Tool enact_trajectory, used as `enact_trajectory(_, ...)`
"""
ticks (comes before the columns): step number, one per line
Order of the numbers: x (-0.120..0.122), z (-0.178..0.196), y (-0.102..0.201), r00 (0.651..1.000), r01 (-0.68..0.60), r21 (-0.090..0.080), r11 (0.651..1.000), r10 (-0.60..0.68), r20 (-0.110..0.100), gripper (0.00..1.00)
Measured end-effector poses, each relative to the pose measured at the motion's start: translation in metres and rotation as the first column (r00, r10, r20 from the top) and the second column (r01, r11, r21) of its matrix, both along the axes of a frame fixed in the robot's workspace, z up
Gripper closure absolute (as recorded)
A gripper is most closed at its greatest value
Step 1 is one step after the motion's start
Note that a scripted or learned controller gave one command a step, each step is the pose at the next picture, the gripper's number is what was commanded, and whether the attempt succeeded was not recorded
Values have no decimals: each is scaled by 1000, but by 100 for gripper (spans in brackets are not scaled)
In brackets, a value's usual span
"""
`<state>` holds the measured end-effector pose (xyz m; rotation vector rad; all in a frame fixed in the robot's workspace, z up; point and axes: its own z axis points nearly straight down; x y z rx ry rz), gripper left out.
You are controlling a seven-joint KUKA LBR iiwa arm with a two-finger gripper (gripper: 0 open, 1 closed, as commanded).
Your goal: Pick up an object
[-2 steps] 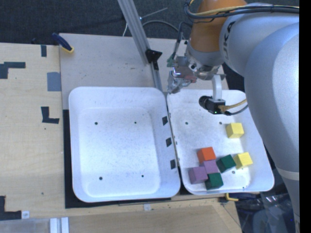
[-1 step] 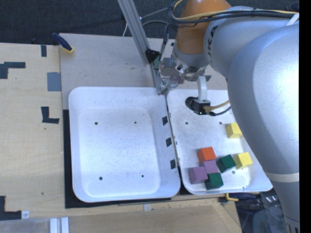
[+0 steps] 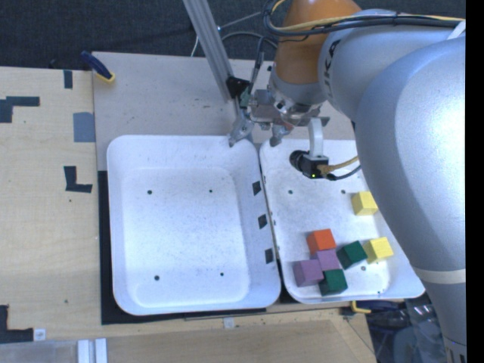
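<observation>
Pale wood bench (image 3: 45, 225), grey tape patches (image 3: 83, 125); dark carpet floor (image 3: 91, 13) behind.

The shallow white left bin (image 3: 181, 225) lies open from wall to wall, its speckled floor bare for a descent anywhere. In the white right bin (image 3: 291, 203), coloured foam blocks crowd the near end: an orange cube (image 3: 321, 240), a purple piece (image 3: 316, 267), two dark green cubes (image 3: 342, 267) and a yellow cube (image 3: 379, 249) sit touching or just beside each other, with another small yellow cube (image 3: 364, 203) apart. The grey arm (image 3: 408, 127) overhangs that bin's right side, and the end effector (image 3: 261, 131) stands over the bins' far rims.
</observation>
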<state>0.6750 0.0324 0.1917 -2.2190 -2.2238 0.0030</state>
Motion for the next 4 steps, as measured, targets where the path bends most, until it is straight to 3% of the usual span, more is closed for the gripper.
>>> enact_trajectory(1, -86, 0, -12, 1000, 4, 0, 1000, -4, -6, 0)
enact_trajectory(2, -143, 40, -29, 1000, 3, 2, 1000, -3, -1, 0)
enact_trajectory(3, -117, 4, -102, 1000, 8, -3, 1000, -8, -2, 0)
enact_trajectory(4, -109, -1, -40, 1000, -5, 3, 1000, 5, 0, 0)
